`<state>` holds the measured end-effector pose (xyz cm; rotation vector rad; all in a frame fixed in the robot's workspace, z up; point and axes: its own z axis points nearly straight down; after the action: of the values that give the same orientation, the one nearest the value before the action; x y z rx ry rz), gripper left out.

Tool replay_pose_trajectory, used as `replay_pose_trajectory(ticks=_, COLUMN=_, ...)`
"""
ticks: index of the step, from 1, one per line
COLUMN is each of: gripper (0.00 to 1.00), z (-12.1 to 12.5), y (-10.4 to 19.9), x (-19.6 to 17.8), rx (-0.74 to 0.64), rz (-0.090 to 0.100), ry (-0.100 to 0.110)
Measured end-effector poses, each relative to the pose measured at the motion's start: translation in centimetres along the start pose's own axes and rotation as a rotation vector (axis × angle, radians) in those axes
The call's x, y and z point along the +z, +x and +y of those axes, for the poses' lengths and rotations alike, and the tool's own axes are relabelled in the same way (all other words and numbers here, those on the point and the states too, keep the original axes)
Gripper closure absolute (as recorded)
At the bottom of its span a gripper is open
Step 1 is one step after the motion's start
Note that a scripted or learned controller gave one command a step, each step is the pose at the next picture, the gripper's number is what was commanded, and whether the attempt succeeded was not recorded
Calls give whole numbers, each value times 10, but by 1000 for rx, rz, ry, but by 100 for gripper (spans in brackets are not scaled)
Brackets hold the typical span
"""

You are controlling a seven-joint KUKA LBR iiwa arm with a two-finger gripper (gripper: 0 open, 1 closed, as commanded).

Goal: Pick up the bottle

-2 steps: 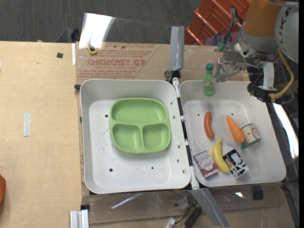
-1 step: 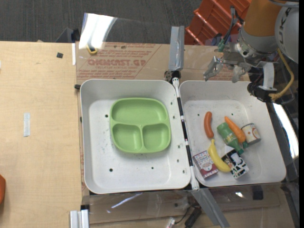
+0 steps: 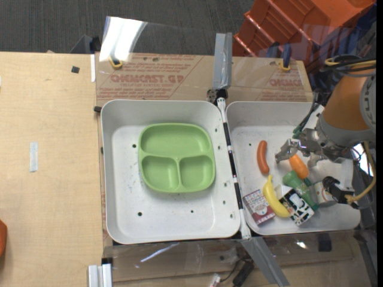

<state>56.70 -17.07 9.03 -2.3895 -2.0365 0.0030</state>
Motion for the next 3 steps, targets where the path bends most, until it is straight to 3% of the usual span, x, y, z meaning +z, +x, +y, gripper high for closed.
replay_pose_trajectory(ticks=1, gripper=0, z=-86, y=-29, x=0, rx=-313, rz=1, ry=0)
replay_pose_trajectory(ticks=2, gripper=100, z=-86, y=-29, x=-8, rx=-309, rz=1, ry=0)
replay_pose_trajectory(ticks=3, gripper=100, z=-92, y=12, x=-166, rx=-246, rz=-1, ry=-1)
